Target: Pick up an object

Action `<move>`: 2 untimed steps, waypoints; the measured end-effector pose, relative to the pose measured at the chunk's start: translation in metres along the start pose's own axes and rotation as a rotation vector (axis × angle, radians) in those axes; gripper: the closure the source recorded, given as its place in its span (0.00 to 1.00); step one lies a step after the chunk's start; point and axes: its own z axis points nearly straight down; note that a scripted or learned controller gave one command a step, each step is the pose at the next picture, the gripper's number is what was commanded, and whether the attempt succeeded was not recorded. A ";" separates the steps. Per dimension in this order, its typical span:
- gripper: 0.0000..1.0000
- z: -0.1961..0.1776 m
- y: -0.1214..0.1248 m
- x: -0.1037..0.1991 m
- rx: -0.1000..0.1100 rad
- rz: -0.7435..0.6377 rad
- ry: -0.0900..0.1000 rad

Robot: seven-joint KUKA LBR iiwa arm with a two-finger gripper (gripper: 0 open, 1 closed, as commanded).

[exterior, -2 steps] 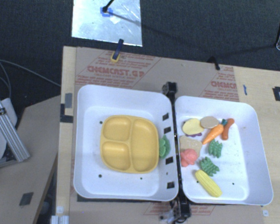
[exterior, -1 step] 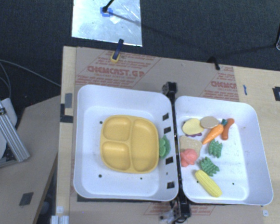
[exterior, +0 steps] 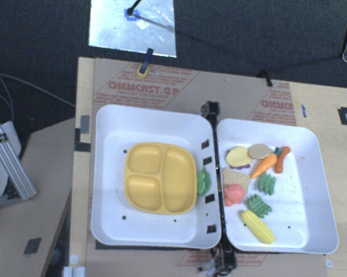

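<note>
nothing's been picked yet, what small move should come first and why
Probably bring the gripper in from the right to above the yellow corn. It lies near the front of the right bin, a little apart from the other toy foods, so the fingers could likely close on it without bumping its neighbours.

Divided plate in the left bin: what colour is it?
Yellow; the plate shows best in the camera view.

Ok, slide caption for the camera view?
Yellow tray in left bin; toy food, including a carrot, in right bin.
</note>
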 end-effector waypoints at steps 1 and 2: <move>1.00 0.000 0.000 -0.015 0.000 0.000 0.000; 1.00 0.000 0.000 -0.029 0.000 0.000 0.000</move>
